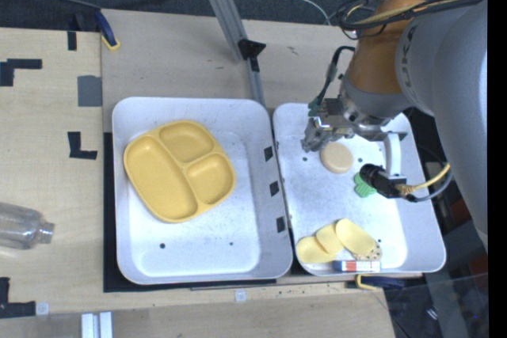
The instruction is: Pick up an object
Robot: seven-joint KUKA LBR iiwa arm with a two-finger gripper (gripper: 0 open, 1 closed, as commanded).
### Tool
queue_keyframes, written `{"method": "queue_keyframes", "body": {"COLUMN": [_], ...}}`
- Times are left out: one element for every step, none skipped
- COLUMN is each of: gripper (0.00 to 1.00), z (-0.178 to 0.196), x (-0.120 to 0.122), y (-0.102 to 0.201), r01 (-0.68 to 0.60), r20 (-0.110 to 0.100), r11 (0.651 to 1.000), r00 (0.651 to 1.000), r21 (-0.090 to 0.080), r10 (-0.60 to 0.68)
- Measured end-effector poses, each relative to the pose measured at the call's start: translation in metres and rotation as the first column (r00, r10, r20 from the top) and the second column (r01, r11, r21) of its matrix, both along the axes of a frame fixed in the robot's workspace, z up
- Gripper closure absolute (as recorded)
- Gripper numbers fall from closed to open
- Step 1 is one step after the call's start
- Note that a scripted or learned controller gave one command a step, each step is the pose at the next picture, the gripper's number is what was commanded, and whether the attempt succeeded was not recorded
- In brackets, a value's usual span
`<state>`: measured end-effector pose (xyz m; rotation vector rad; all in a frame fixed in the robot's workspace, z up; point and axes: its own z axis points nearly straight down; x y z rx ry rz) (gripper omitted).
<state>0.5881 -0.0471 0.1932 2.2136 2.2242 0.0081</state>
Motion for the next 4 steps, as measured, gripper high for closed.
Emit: {"method": "queue_keyframes", "body": {"gripper": [1.00, 1.00, 1.00, 1.00], "z": [-0.005, -0.005, -0.005, -0.005], "x": [-0.026, -0.050, -0.083, -0.067], "y": [0.006, 0.029, 0.009, 0.070], "r01": [0.005, 0.003, 0.007, -0.003], "r20": [-0.010, -0.010, -0.011, -0.009], "r11": [1.000, 1.000, 1.000, 1.000], "r00": [1.000, 1.000, 1.000, 1.000], "r21": [-0.002, -0.001, -0.002, 0.001], "r10": [-0.005, -0.003, -0.007, 0.003]}}
